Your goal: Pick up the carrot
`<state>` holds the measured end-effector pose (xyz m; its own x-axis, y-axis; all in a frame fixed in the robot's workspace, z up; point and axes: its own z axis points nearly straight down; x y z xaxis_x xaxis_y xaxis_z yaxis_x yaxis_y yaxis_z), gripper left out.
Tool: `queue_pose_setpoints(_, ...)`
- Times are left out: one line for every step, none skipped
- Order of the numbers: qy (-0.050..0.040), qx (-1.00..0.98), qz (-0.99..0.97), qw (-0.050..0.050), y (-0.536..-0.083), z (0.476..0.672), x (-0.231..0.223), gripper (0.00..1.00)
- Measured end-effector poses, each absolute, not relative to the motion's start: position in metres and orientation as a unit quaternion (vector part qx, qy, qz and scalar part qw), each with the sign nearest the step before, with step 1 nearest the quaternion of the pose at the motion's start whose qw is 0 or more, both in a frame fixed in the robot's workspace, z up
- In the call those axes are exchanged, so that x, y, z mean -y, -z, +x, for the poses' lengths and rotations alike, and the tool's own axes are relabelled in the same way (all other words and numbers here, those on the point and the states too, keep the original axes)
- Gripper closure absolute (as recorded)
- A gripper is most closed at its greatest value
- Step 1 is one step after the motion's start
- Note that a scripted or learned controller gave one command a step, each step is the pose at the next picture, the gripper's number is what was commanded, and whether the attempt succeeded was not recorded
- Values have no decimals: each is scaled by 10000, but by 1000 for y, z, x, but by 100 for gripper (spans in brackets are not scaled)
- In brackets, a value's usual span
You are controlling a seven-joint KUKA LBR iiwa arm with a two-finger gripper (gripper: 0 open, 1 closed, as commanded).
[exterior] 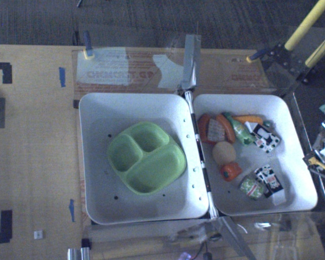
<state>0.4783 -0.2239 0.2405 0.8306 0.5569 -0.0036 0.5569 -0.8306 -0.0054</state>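
The carrot [248, 119] lies at the back of the right bin [292, 161], crowded by other toy food. It is judged light, rigid and smooth, so slippery. Grasp across its orange middle. The gripper's state cannot be told.

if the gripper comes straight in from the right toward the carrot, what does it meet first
Probably the right bin's wall if it travels low. Above that, the line to the carrot looks free, though the cow-print carton sits close beside it; height is hard to judge.
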Motion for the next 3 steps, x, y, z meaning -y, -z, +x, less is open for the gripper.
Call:
queue_pose_setpoints(-25, 2910, -9567, 20, -241, 478, 224, 0)
queue_pose_setpoints(-33, 2672, -9635, 143, -89, 508, 211, 0)
queue_pose_setpoints(13, 3662, -9305, 132, -97, 482, 210, 0)
